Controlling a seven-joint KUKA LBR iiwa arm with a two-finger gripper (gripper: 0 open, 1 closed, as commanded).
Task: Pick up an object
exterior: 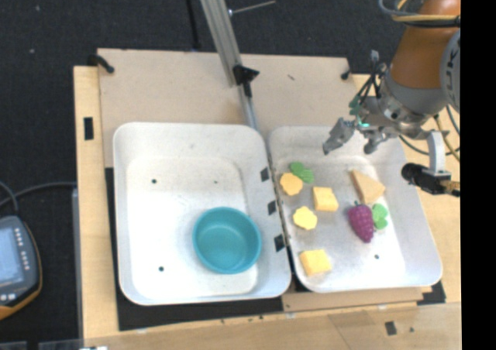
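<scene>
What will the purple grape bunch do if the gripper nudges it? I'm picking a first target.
The purple grape bunch looks rounded and bumpy, so it may well rock or roll. It seems to touch a green piece and lies just below the tan wedge, so a push would probably shift those too. It looks like a light toy.

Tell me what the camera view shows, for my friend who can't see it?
A grey and orange robot arm holds its end effector, open and holding nothing, above the right white bin, which holds yellow toy food pieces, a wedge and purple grapes. The left white bin holds a teal bowl.
</scene>
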